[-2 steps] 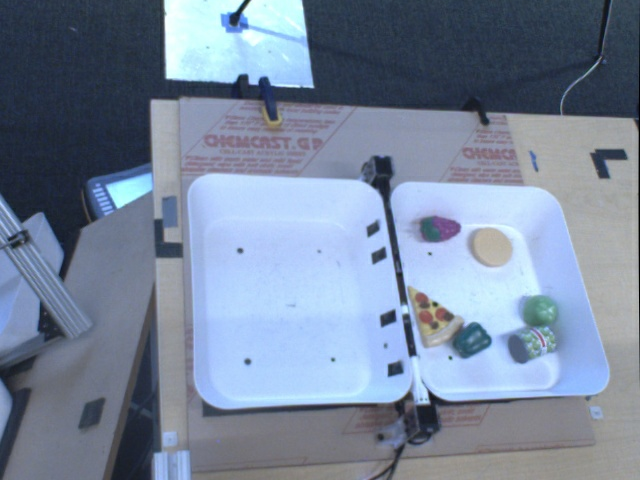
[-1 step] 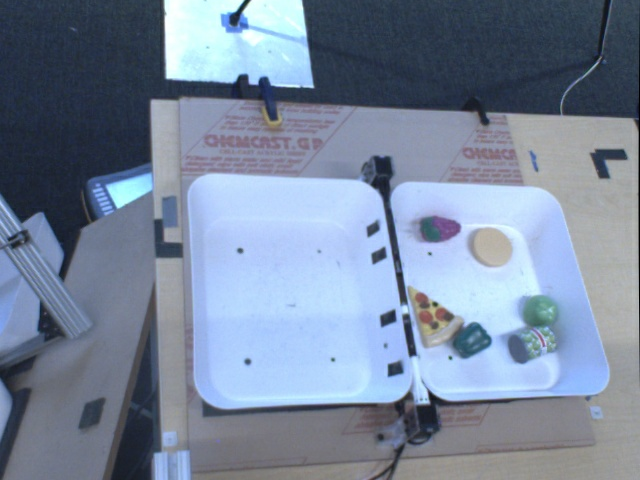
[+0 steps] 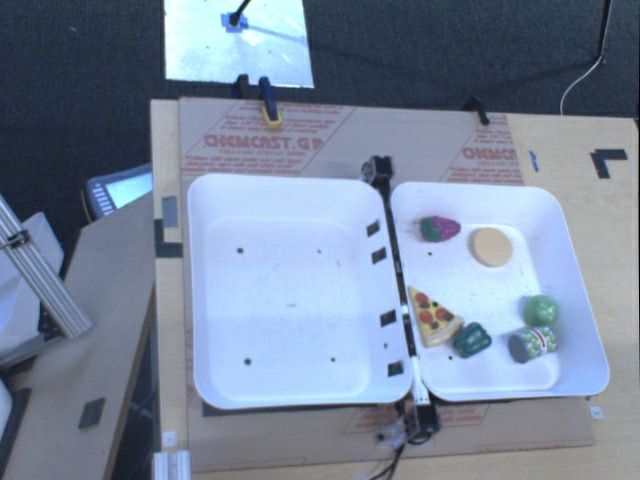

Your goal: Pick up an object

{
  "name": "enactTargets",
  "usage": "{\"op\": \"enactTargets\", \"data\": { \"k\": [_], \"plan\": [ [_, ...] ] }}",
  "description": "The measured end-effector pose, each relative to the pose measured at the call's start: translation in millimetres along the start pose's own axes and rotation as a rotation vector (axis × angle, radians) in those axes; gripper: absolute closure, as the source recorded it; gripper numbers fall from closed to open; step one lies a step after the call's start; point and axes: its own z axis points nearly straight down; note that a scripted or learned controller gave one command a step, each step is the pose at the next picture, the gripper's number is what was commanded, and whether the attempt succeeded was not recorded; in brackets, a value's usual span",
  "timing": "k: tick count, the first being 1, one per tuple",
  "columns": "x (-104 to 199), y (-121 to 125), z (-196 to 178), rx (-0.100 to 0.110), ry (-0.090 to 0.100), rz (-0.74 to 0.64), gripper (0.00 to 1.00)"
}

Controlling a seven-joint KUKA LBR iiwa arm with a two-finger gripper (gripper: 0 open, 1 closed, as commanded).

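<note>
Pizza slice (image 3: 432, 314) in right bin (image 3: 575, 268), tip pointing up-left, long axis diagonal, end effector state indeterminable

You're looking at a wooden bench (image 3: 560, 148) with a brown printed sheet (image 3: 330, 138) laid flat on it. Two white bins sit side by side on that sheet, touching: the left bin (image 3: 200, 298) and the right bin (image 3: 570, 268).
</note>
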Motion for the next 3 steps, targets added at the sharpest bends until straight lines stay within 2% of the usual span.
{"op": "enactTargets", "data": {
  "k": [1,2,3],
  "plan": [
    [0.6,0.4,-12.6,-0.005,-0.003,-0.005,1.00],
    [0.6,0.4,-11.9,-0.004,-0.002,-0.006,0.00],
    [1.4,0.8,-24.4,-0.009,-0.005,-0.011,1.00]
  ]
}}
